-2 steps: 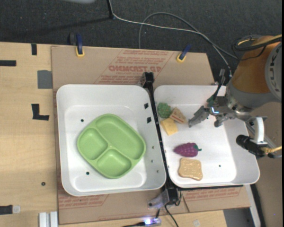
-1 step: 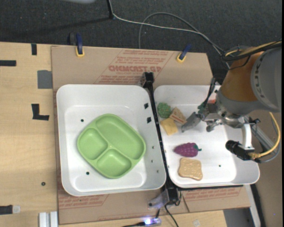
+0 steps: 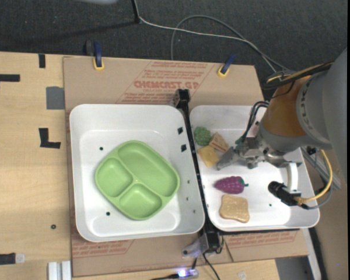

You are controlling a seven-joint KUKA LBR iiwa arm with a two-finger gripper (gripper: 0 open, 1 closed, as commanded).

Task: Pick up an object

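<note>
The right bin holds several toy foods. A green broccoli piece, a tan cracker and a yellow cheese wedge lie by its left wall. A purple grape bunch and a slice of toast lie nearer the front. My gripper hangs low over the middle of this bin, just right of the cheese wedge and above the grapes. It is open, and only white bin floor shows between its fingers.
The left bin holds a green divided plate. A black divider runs between the two bins. The arm's grey body and orange band cover the right bin's far right part. A black cable hangs by the wrist.
</note>
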